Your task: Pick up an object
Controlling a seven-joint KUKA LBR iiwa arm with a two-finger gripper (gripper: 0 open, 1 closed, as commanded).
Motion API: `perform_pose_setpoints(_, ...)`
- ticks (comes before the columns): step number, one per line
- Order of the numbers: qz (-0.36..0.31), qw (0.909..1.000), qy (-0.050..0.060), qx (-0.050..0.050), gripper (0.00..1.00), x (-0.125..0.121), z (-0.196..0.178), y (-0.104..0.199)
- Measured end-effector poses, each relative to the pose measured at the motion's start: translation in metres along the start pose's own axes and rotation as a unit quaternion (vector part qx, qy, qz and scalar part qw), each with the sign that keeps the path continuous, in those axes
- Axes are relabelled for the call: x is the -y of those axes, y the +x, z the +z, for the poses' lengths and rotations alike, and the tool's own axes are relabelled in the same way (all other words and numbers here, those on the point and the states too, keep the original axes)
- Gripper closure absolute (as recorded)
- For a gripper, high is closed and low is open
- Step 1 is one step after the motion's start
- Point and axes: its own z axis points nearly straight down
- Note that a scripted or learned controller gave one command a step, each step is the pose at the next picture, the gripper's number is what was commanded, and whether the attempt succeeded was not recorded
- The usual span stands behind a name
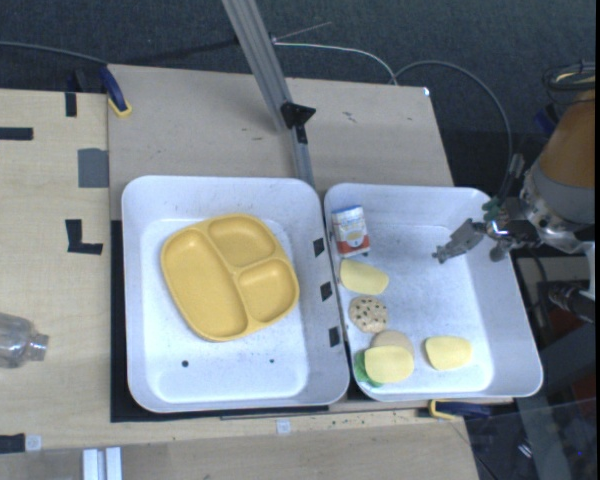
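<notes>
You have the bench under everything, and on it the two white bins side by side: the left bin and the right bin, their inner walls touching along the middle. Your arm comes in from the right edge, grey with the orange band showing, and hangs over the right bin's right wall. In the left bin lies a yellow divided plate, three compartments, set at a slant and filling most of the floor. A clear plastic bottle lies on its side on the bench, well apart to the left. In the right bin, along its left side, you see a small can with a red and white label at the top, a yellow piece just below it, then a speckled cookie, and at the bottom a yellow and green piece with another yellow piece just beside it. Your claw sits over the bare upper right of that bin, pointing left, well apart from every item; how far its fingers are parted you cannot tell, and nothing is seen between them.
</notes>
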Motion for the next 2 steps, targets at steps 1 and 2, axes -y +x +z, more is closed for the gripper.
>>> perform_pose_setpoints(1, -0.001, 1.0, 0.0, -0.001, 1.0, 0.0, -0.01, 0.001)
perform_pose_setpoints(2, 0.002, 1.0, -0.002, 0.001, 1.0, 0.049, 0.132, 0.003)
